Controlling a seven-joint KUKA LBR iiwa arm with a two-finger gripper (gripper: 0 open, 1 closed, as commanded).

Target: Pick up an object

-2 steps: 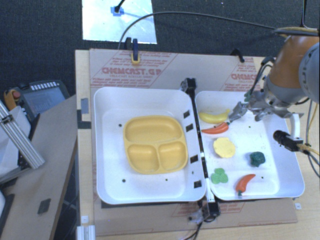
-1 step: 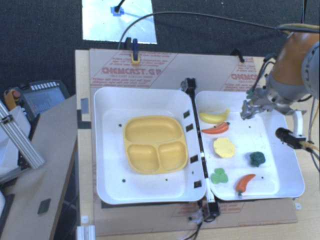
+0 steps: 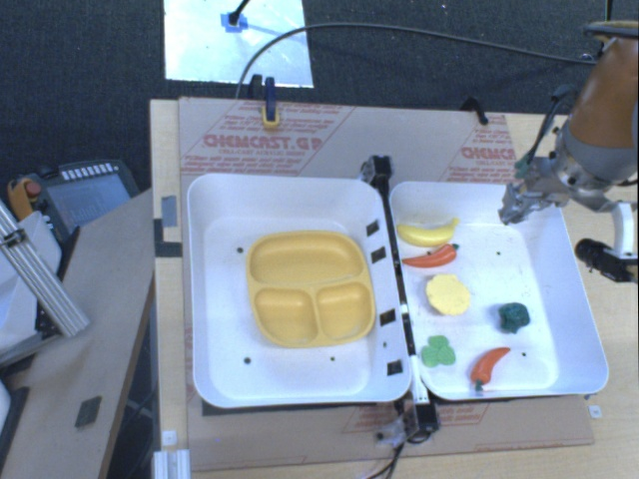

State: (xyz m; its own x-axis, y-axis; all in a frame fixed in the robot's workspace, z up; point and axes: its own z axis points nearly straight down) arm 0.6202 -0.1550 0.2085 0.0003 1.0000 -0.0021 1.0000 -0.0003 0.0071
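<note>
The right bin holds several toy foods: a yellow banana, a red-orange chili, a yellow round piece, a dark green broccoli-like piece, a light green leafy piece and a red pepper. My gripper hangs over the far right part of that bin, above bare bin floor and to the right of the banana. Nothing shows between its fingers.
The left bin holds a yellow three-compartment tray. A black divider runs between the bins. A cable arcs over the far bench. Control gear sits on a table at the left.
</note>
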